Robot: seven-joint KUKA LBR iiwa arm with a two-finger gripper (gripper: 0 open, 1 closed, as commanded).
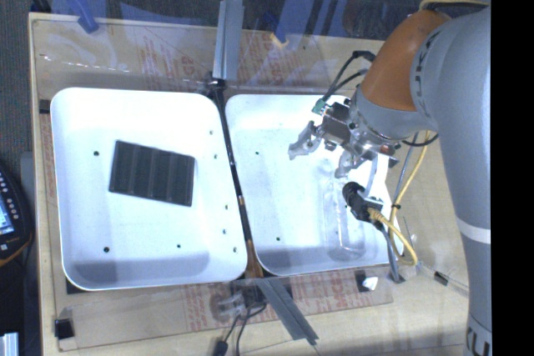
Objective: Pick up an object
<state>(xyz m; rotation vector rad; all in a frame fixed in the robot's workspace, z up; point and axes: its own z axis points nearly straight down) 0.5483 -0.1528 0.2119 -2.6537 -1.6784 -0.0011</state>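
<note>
The gripper (321, 154) hangs over the right bin (275, 254), fingers spread and holding nothing — the dark ribbed mat (153, 172) lies well apart in the left bin (75, 263), so the pick is not yet begun; next it must reach there.

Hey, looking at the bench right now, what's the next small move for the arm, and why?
Probably sweep the gripper left across the divider to above the dark ribbed pad. That pad lies flat in the left bin, the only clear thing to pick, while the gripper hangs over the right bin, holding nothing.
</note>
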